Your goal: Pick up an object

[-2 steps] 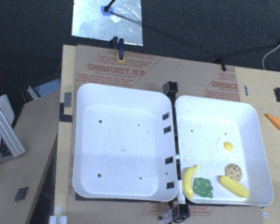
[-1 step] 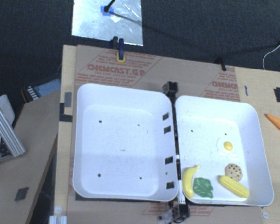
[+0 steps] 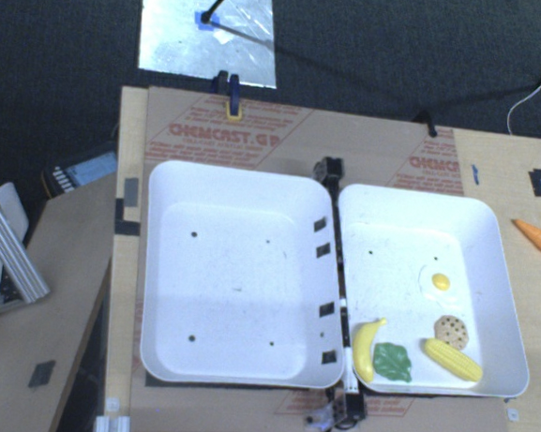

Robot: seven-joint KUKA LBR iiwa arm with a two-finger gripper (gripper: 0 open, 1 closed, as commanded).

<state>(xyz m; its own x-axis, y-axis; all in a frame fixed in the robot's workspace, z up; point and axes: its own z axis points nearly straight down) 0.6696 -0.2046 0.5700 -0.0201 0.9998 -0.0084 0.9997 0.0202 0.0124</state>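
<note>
Objects for picking all lie in the right bin (image 3: 494, 241), gathered toward its near edge, while the left bin (image 3: 169, 192) beside it has only its white floor to show. From where I stand I count five toys: a fried egg (image 3: 439, 282) alone near the middle of the right bin, a round cookie (image 3: 450, 330) below it, a corn cob (image 3: 453, 360) just under the cookie and almost touching it, a banana (image 3: 365, 348) standing close along the left wall, and a green leafy piece (image 3: 392, 362) pressed against the banana. A carrot (image 3: 538, 237) rests outside on the bench, past the right bin. I cannot tell the state of the gripper from this view. For a good first try I would choose the corn cob, I think: it is thick enough to close on, and its long sides are free. The fingers should come down across its narrow width, turned to match its slant. The egg and the cookie look flat and may slip. The banana is risky because the wall and the green piece crowd it.
</note>
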